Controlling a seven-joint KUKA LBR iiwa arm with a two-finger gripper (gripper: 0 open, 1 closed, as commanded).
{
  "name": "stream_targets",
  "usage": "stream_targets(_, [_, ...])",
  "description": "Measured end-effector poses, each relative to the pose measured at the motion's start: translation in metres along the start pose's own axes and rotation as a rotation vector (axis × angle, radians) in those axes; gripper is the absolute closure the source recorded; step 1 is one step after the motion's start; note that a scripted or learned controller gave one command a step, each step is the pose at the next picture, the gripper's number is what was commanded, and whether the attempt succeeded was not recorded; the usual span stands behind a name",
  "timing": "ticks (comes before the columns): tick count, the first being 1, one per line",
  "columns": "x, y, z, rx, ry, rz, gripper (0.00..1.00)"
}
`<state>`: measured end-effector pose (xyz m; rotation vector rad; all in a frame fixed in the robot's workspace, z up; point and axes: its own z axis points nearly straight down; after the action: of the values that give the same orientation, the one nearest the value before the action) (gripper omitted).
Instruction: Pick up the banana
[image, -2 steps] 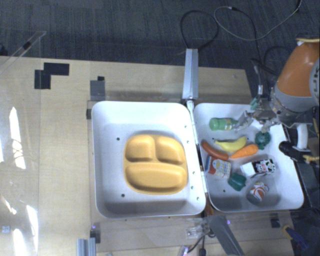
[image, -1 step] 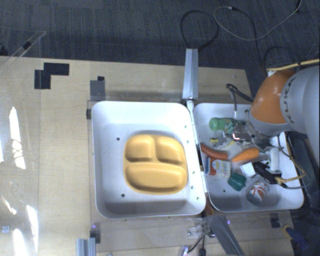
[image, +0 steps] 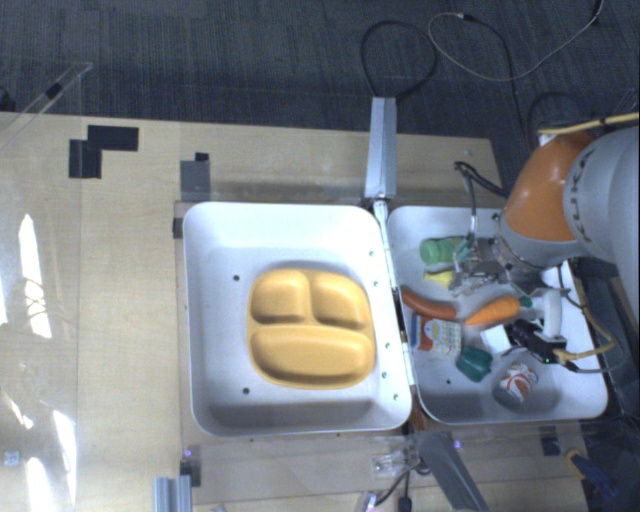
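The left bin (image: 205, 300) holds a yellow divided tray (image: 310, 327). In the right bin (image: 590, 400) lie a red sausage (image: 428, 304), a carrot (image: 492, 312) and a green can (image: 440, 249). I cannot make out the banana. The jaws (image: 478, 262) hang over the right bin; whether released or clenched, I cannot tell.

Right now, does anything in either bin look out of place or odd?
The left bin holds a yellow divided tray, while the small items are heaped in the right bin under the gripper. I can't make out a banana.
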<state>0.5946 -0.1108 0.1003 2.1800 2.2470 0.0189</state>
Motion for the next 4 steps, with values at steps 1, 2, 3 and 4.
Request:
stream_targets(1, [0.0, 0.0, 0.0, 0.0, 0.0, 0.0, 0.0])
stream_targets(2, [-0.037, 0.069, 0.015, 0.043, 0.013, -0.164, 0.0])
stream_targets(3, [-0.037, 0.069, 0.005, 0.042, 0.009, -0.17, 1.0])
stream_targets(4, [-0.019, 0.065, 0.017, 0.057, -0.002, 0.164, 1.0])
